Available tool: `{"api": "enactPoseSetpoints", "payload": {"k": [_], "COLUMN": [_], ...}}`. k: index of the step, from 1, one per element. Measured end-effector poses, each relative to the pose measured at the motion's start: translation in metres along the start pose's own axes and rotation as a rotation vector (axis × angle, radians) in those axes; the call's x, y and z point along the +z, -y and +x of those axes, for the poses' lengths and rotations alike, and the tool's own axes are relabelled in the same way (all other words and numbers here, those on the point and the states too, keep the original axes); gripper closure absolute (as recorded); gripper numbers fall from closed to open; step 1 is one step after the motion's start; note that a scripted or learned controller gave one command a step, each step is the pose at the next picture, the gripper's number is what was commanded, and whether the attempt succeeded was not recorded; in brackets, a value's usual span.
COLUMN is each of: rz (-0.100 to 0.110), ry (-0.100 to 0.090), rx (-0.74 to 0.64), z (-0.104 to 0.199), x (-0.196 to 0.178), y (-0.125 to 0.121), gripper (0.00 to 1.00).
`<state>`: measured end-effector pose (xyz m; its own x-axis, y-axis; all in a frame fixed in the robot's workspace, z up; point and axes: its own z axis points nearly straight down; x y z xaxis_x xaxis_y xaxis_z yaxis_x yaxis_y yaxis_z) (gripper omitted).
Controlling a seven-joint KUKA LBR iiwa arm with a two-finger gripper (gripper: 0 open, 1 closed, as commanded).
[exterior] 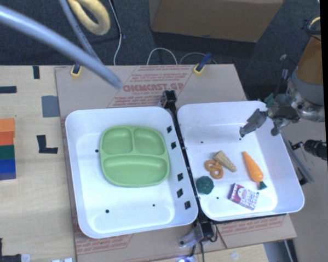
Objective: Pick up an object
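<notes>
Hovering with spread, empty fingers, your gripper (264, 123) had the carrot (253, 168) just below and inward, long axis running away from them.

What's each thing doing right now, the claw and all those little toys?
gripper: open, holding nothing, above the right bin
carrot: lying flat
pretzel: flat, touching the cone
cone: on its side
broccoli: resting loose
small box: lying flat
green divided plate: upright in the left bin
</notes>
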<state>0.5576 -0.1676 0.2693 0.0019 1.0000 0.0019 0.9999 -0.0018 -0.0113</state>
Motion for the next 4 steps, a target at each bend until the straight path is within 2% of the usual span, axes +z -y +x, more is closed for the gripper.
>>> {"api": "enactPoseSetpoints", "payload": {"k": [1,3,4], "rz": [-0.009,-0.005,-0.002], "ry": [0.002,0.001,0.0], "rx": [-0.003,-0.003,-0.003], "z": [0.0,0.007,0.002], "x": [-0.005,0.088,0.151], "y": [-0.002,0.007,0.007], "gripper": [0.0,0.0,0.0]}}
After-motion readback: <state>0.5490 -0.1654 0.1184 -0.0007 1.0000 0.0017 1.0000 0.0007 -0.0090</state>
